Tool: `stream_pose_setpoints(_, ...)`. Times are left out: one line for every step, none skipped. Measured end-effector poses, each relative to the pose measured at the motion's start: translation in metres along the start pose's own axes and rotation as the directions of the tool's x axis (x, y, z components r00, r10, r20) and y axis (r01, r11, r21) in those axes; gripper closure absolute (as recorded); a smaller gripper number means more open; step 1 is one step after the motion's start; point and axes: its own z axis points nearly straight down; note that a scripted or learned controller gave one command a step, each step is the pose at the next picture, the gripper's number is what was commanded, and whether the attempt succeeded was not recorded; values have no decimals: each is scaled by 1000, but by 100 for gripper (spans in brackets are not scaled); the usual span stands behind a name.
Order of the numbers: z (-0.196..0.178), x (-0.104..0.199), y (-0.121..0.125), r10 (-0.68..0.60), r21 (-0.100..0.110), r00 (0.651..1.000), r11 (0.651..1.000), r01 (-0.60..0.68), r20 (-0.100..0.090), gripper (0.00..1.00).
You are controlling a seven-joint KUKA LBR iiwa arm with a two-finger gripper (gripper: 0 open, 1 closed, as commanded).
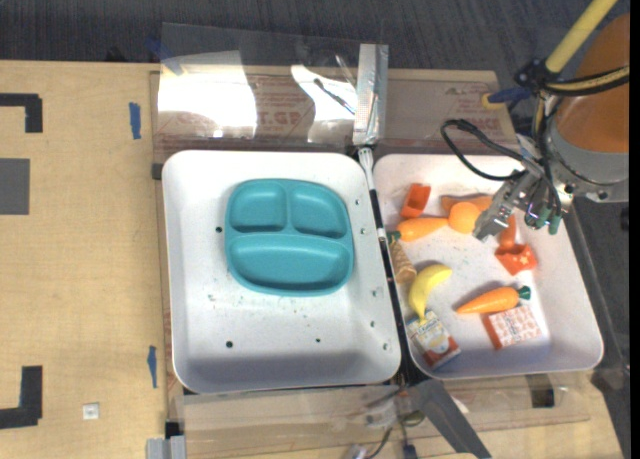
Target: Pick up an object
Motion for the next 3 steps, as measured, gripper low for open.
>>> stream_pose_setpoints(43, 76, 12, 62, 6, 998, 998, -62, -12, 100)
stream_pose_setpoints(41, 74, 11, 64, 5, 998, 998, -64, -9, 0)
stream_pose_setpoints(78, 43, -60, 25, 8, 1000, 1000, -25, -11, 0)
